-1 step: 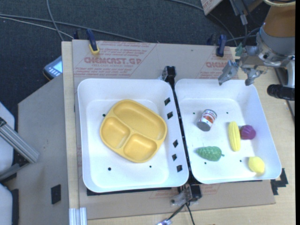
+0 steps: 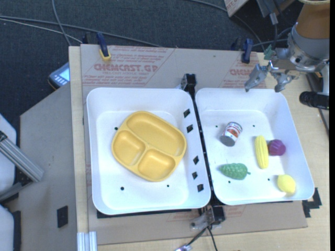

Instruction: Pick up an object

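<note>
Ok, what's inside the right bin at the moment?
The right bin holds five things: a small can lying on its side, a corn cob, a purple piece, a green piece and a lemon. Nothing there is covered.

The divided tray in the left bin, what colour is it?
Plain yellow, no pattern: the divided tray shows best in the camera view, lying in the left bin.

Glossy plastic tray [image 2: 149, 145] (yellow); smooth white bins [image 2: 99, 156]; matt cardboard [image 2: 131, 67].
</note>
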{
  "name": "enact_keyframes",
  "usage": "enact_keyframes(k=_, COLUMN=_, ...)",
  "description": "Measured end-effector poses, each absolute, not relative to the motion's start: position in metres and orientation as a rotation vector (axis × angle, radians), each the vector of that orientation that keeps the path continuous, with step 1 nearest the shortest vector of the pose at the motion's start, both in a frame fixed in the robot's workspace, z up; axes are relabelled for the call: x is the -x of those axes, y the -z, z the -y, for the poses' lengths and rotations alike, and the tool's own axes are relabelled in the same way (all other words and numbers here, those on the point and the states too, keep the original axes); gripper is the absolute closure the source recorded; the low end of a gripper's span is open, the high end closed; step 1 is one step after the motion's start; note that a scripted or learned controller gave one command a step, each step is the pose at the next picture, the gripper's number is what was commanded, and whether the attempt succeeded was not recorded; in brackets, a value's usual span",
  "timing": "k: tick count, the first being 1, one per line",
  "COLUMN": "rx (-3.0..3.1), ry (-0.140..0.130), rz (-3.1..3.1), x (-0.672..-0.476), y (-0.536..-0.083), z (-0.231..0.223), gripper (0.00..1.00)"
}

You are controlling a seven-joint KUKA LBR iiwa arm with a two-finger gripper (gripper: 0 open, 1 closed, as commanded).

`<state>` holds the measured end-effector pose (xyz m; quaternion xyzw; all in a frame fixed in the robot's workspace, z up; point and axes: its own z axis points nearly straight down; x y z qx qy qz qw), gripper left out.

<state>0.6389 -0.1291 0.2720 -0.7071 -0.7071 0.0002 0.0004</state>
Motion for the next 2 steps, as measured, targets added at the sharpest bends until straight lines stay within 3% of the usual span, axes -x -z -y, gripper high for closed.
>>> enact_keyframes(k=2, rx=2.217, ry=-0.006, rz=2.218, x=-0.647, y=-0.182, z=0.136, gripper=0.00)
